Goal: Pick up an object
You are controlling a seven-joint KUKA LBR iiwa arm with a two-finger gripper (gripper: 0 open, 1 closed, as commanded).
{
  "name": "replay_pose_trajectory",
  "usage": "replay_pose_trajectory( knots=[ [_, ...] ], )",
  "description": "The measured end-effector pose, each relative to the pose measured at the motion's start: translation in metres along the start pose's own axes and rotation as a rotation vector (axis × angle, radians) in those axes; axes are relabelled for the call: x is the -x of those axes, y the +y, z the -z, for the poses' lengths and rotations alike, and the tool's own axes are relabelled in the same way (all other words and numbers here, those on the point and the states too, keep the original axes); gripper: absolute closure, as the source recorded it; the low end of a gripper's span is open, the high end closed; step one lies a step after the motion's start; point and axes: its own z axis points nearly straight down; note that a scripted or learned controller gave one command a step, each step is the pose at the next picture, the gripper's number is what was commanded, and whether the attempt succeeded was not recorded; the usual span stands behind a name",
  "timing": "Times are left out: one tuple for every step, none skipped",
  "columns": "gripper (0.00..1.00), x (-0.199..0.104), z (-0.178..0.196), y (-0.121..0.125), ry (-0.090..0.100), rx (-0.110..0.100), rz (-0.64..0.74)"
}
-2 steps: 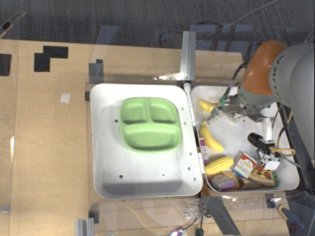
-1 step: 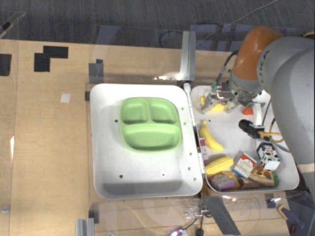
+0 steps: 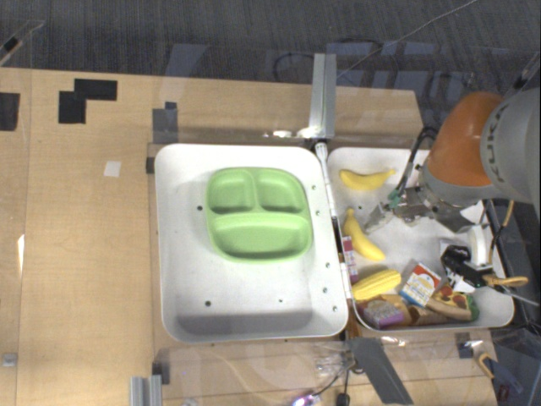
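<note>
Left bin (image 3: 182, 252) holds a green divided plate (image 3: 256, 212); right bin (image 3: 397, 155) holds two bananas (image 3: 365, 178), corn (image 3: 375, 283) and packets. The gripper (image 3: 390, 206) hovers beside them (finger state indiscernible). Crowding risks a glancing, failed grasp.

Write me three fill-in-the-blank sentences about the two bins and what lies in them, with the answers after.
1. The divided plate in the left bin is ____ in colour.
2. The two bananas lie in the ____ bin.
3. The band above the arm's wrist is ____.

Missing words: green; right; orange
</note>
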Motion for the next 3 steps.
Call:
replay_pose_trajectory(
  knots=[
    [0.00, -0.014, -0.001, 0.038, -0.001, 0.001, 0.097],
    [0.00, -0.014, -0.002, 0.069, 0.000, 0.000, 0.110],
    [0.00, 0.034, -0.004, 0.080, 0.008, -0.010, 0.115]
  ],
)
